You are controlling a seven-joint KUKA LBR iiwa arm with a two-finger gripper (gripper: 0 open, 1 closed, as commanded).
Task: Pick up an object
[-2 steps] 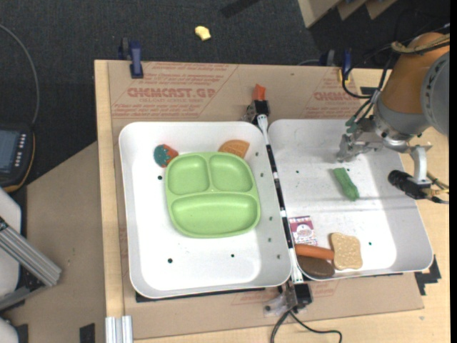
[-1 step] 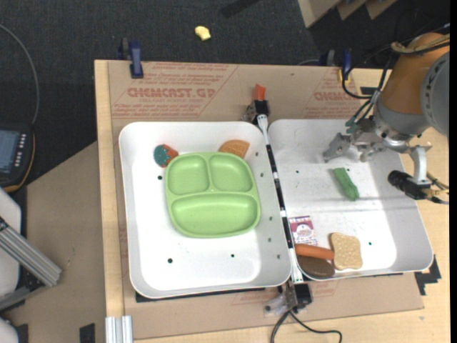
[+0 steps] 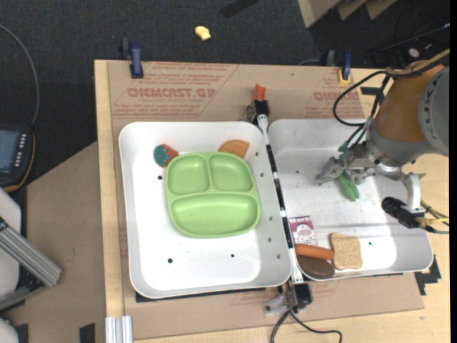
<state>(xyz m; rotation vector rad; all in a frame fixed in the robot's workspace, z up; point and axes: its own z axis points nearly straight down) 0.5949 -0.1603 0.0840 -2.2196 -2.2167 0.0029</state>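
Two white bins sit side by side on a worktop (image 3: 107, 191) covered in brown board printed "CHEMCAST GP" in red, held by blue clamps (image 3: 133, 57) at the far edge. Dark carpet lies beyond, with a small yellow scrap (image 3: 203, 32) on it. The left bin (image 3: 143, 263) holds a green divided plate (image 3: 212, 194), a round red-and-teal toy (image 3: 166, 154) and an orange piece (image 3: 234, 148) touching the plate's far rim. The right bin (image 3: 400, 252) holds a green item (image 3: 350, 188), a small pink-labelled packet (image 3: 302, 229), a sausage (image 3: 313, 251), a brown disc (image 3: 316, 266) and a bread slice (image 3: 346, 251). The hand (image 3: 348, 170) is down over the green item; whether it is open or gripping, I cannot tell.
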